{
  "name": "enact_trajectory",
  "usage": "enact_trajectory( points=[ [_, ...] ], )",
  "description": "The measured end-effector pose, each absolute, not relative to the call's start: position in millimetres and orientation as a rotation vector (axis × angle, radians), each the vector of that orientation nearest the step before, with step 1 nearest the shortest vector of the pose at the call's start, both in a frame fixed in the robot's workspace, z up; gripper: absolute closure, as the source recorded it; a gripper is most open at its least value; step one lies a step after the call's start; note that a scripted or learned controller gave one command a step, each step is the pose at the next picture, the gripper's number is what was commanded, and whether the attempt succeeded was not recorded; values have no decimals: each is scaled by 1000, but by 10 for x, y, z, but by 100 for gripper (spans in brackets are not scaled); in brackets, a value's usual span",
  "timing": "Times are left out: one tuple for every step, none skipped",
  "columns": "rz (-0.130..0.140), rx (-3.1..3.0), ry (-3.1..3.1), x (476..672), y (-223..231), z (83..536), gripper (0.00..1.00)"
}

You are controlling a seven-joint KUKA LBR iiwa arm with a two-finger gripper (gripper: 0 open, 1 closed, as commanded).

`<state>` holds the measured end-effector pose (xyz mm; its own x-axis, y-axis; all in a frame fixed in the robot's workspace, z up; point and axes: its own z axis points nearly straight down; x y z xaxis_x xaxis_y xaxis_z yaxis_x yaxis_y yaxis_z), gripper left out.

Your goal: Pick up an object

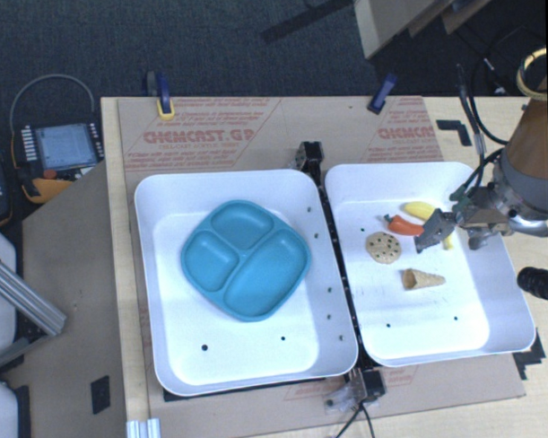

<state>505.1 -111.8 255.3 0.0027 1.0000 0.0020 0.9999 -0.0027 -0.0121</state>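
Observation:
The right bin [493, 332] holds a round speckled cookie [383, 247], a small orange-red piece [402, 224], a yellow banana-like piece [419, 209] and a tan wedge [421, 278]. My gripper [452, 235] hangs over the upper right part of this bin, just right of the orange and yellow pieces. Its two dark fingers [430, 234] are spread apart, so it is open. A thin yellow sliver [448, 242] shows in the gap below them; I cannot tell whether the fingers touch it. Cookie and wedge lie apart from the gripper, to its left and lower left.
The left bin [170, 334] carries a blue divided plate [246, 258]. A black clamp [309, 155] sits at the top of the seam between the bins. The arm's body [533, 173] enters from the right above the right bin's edge. Cables run at upper right.

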Motion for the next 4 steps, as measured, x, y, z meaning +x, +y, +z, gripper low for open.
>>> enact_trajectory(
  points=[
    [0, -2221, -2222, 5073, -1116, 2610, 0],
    [4, -2219, -2217, 4976, -1144, 2060, 0],
    [5, -2217, -2216, 5038, -1114, 1454, 0],
    [5, -2217, -2216, 4930, -1078, 895, 0]
  ],
)
